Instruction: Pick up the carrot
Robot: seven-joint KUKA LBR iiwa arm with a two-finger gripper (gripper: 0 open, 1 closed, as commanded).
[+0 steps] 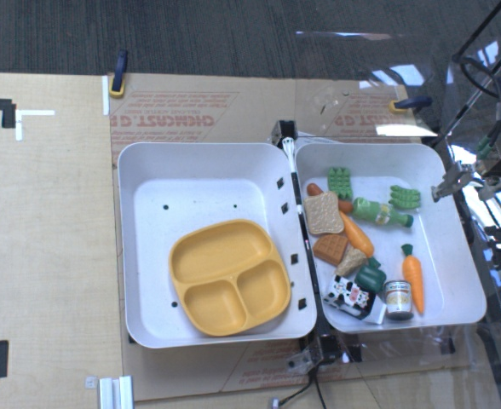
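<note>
The carrot [413, 280] lies in the right bin [463, 254], near its right wall, beside a small jar [398, 299]. It looks like light, rigid, smooth plastic; gripping across its thick orange middle seems safest. The end effector [452, 180] hovers at the bin's right edge; whether it is open, I cannot tell.

Wooden bench [37, 262] bears cardboard sheet [199, 113], two white bins [140, 228] [455, 254] side by side.

The robot's arm comes in from the right side, at the far right part of the picture. Its gripper [452, 183] is a small grey metal piece that points to the left. It hangs up in the air. It is too small and blurry to see more.
</note>
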